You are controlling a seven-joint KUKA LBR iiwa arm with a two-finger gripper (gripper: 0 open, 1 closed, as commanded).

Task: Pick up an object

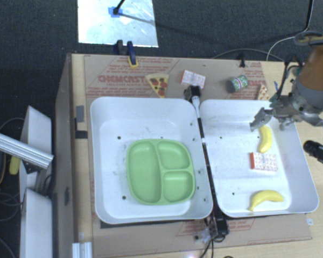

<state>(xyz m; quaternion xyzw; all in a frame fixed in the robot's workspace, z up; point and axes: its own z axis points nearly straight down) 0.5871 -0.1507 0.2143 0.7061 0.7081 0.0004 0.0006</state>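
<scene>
Two shallow white bins sit side by side on the table (75, 160). The left bin (105, 144) holds one green divided plate (161, 171) with three compartments. The right bin (226, 160) holds three loose items: two yellow bananas and one small red-and-white box (264, 162).

The upper banana (265, 138) lies roughly upright in the view, near the bin's right side. The box lies just below it, apart from it. The lower banana (266, 199) lies near the bin's front right corner, curved, well clear of the box.

The gripper (273, 121) hangs over the upper right part of the right bin, just above the top end of the upper banana. Its fingers are spread apart, one to each side, with nothing between them. Whether either finger touches the banana cannot be told.

On the board behind the bins lie one pizza-slice toy (158, 83), one small printed card (193, 78) and one green can (238, 83) on its side. A further small item right of the can is partly hidden by the arm and is hard to make out. The arm (316, 79) is cut off at the frame's right edge.
</scene>
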